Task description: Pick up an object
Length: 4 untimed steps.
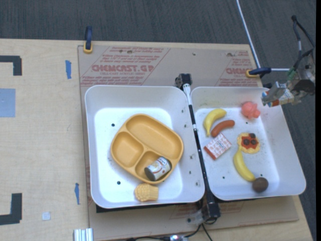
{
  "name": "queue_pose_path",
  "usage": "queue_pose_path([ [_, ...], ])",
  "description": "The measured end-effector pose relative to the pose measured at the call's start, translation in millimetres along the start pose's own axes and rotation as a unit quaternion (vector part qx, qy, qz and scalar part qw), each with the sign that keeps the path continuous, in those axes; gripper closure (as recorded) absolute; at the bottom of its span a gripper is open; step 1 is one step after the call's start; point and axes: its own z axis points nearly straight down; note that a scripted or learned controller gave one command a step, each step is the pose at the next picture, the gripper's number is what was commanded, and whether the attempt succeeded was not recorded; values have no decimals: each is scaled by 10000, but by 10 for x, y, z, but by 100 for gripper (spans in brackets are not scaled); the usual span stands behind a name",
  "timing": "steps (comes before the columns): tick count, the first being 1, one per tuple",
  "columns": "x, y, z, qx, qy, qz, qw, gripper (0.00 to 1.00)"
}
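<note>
Two shallow white bins sit side by side on a pale wooden bench, seen from above at a slant.

The left bin (95,134) holds a yellow divided plate (145,144) with three compartments. A small can (158,168) lies on its side in the plate's lower right compartment. A yellow toy corn piece (146,192) rests on the bin floor just below the plate, near the front wall.

The right bin (288,159) holds several toy foods. A small banana (214,118) lies near the back left, with a red sausage (222,127) just beside it. A red and white packet (217,147) sits below the sausage. A pink lumpy piece (251,110) rests near the back right wall. A little pizza (249,142) with red and dark toppings lies toward the middle right, and a second, larger banana (243,166) curves below it. A brown round item (260,185) sits next to that banana's lower tip, near the front wall.

The gripper (273,97) hovers at the back right corner of the right bin, above its rim, close to the pink piece but apart from it. It is small and partly blurred, so whether its jaws are spread or pressed together cannot be told. Nothing is visible between them.
</note>
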Motion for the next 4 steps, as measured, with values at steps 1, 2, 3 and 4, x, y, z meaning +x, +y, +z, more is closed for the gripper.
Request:
queue_pose_path([
  [1, 284, -27, 1523, -12, -3, -4, 10000, 0],
  [2, 656, -430, 1527, -1, 4, 0, 10000, 0],
  [3, 1223, -710, 1522, -8, 9, -2, 10000, 0],
  [4, 1288, -658, 1523, -19, -7, 6, 10000, 0],
])
